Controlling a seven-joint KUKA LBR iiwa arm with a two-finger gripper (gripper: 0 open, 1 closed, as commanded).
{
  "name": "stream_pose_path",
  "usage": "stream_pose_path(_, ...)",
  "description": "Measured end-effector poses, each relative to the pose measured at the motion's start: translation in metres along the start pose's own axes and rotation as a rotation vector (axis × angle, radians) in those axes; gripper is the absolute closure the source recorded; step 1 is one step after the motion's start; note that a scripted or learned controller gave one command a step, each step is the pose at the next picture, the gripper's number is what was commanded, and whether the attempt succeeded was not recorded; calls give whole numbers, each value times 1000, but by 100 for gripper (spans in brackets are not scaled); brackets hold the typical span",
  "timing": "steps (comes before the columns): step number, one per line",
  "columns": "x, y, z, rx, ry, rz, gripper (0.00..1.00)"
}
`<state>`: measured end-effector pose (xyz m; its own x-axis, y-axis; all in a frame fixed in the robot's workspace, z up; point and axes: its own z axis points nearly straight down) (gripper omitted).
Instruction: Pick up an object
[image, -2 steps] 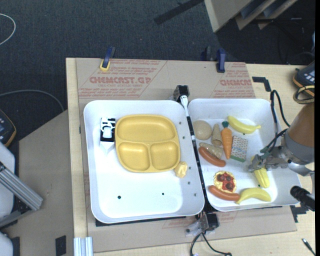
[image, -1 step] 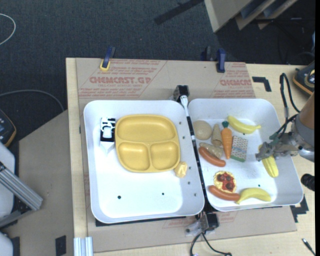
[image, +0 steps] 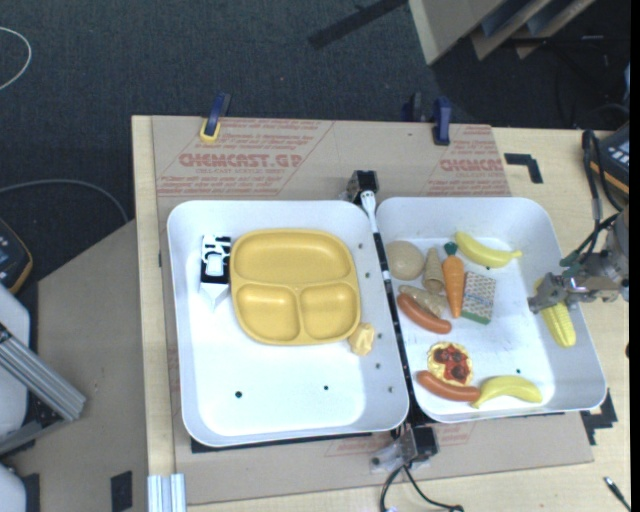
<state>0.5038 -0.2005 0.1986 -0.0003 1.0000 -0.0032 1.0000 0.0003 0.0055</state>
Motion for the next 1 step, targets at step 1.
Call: stream_pose_path(1, 0, 1, -28, 0, 0, -1, 100)
